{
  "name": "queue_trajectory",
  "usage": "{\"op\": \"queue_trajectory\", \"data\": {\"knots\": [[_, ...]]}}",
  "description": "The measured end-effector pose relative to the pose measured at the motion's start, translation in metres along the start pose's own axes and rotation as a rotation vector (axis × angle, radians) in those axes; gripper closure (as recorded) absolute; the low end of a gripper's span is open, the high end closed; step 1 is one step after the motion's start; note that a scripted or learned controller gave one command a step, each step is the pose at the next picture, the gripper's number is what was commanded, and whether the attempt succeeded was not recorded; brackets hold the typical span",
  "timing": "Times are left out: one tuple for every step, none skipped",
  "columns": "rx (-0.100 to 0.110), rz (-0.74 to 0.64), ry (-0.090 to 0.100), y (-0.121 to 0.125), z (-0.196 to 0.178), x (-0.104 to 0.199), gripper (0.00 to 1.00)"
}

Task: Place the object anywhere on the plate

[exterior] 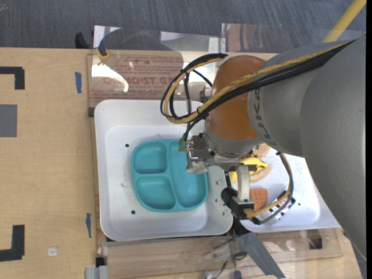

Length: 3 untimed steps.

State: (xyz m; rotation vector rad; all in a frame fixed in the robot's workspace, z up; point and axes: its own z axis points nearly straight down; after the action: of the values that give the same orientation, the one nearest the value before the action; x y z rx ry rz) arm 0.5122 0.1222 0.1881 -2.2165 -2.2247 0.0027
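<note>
A teal plate (158, 176) with three compartments lies in the left white bin (113, 156). My gripper (196, 161) hangs over the plate's right edge, above its long right compartment, mostly hidden under the orange wrist band and grey arm. I cannot make out any object at its tip. In the right bin (305, 205) a yellow item (257, 166) and an orange waffle-like piece (259, 197) show partly behind the arm and cables.
The arm covers most of the right bin. Black and yellow cables loop above the wrist and below it, near the bins' front rim. A brown cardboard surface (40, 173) spreads to the left of the bins.
</note>
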Motion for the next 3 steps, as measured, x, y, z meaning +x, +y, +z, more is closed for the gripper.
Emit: {"op": "queue_trajectory", "data": {"knots": [[-0.003, 0.005, 0.0, 0.014, -0.025, -0.028, 1.0], [-0.012, 0.001, 0.002, 0.056, -0.142, -0.04, 1.0], [0.013, 0.001, -0.003, 0.053, -0.002, -0.015, 1.0]]}}
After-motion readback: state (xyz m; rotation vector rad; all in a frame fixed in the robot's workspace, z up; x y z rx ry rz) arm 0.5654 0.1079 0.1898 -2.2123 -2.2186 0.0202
